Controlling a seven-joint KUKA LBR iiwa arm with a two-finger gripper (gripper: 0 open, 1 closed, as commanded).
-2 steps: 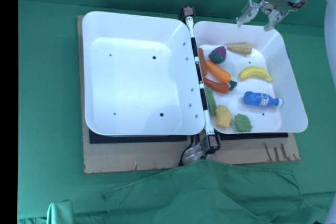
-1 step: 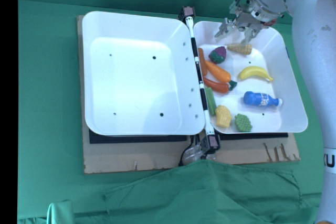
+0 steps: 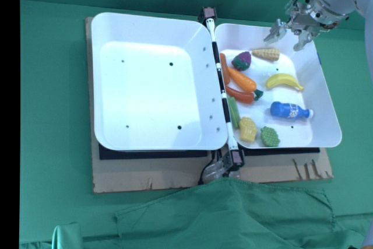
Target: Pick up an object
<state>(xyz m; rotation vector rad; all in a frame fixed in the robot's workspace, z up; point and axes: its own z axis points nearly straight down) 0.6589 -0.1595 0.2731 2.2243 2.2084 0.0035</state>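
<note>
Jaws of the gripper [image 3: 289, 33] stood spread wide and held nothing, above the far edge of the right bin [image 3: 326, 96]. Directly nearer, just beside the fingertips, the corn cob [image 3: 266, 54] lay in that bin, with the banana [image 3: 284, 81] and blue bottle [image 3: 290, 111] nearer again.

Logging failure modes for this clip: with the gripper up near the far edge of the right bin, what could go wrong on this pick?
The open gripper hovers above the corn cob, close to the right bin far rim; a descent might clip it. The carrot, sausage and purple fruit crowd together, so a grasp there may nudge neighbours or close on two items.
</note>
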